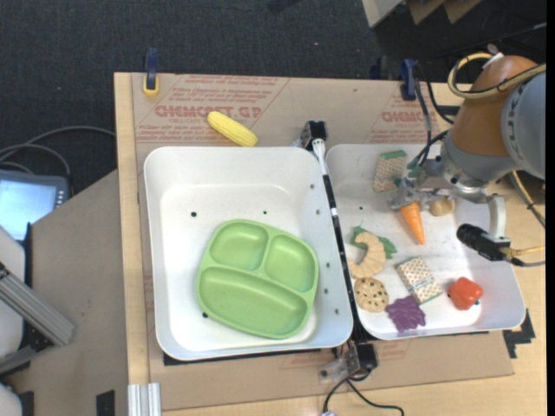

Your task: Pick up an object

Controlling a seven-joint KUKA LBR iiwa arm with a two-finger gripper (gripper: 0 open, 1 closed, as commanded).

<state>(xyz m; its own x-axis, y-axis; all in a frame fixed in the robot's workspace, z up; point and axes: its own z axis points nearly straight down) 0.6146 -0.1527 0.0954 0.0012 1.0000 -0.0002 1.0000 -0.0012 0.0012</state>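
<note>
Claw (414, 191) low in right bin (499, 315), at twelve o'clock of carrot (414, 221), touching its top; grip cannot be told. Carrot lying among toy foods, not lifted. Pickup undone; grasp and lift left.

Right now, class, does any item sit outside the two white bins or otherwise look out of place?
Yes. A yellow corn cob lies on the cardboard behind the left bin, outside both bins, while the other toy foods sit in the right bin.
</note>
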